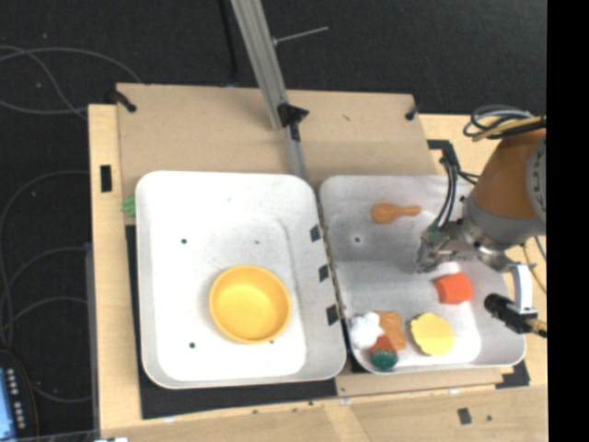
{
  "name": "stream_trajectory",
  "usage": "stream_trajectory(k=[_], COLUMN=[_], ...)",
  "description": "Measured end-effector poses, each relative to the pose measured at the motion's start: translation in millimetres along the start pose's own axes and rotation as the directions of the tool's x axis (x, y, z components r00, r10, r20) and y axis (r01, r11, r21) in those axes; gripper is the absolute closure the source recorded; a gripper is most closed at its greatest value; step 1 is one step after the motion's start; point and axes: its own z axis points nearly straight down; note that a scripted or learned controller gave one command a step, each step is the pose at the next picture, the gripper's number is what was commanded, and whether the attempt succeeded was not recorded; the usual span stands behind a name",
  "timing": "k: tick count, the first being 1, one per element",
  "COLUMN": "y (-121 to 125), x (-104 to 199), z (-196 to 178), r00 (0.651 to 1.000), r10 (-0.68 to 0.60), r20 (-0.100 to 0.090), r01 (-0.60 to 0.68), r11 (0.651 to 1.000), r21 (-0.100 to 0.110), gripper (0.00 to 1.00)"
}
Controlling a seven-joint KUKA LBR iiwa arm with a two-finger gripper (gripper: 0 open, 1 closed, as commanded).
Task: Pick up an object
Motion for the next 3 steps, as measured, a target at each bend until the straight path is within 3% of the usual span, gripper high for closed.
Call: stream_trajectory(k=[2, 3], y=[24, 25], x=[-6, -7], z=[-111, -129], r00=[1.000, 1.000], r10=[-0.010, -0.010], r20=[0.000, -0.002], r01=[0.010, 0.010], r11=[1.000, 1.000], r21=[-0.003, 0.001], gripper=[1.00, 1.00])
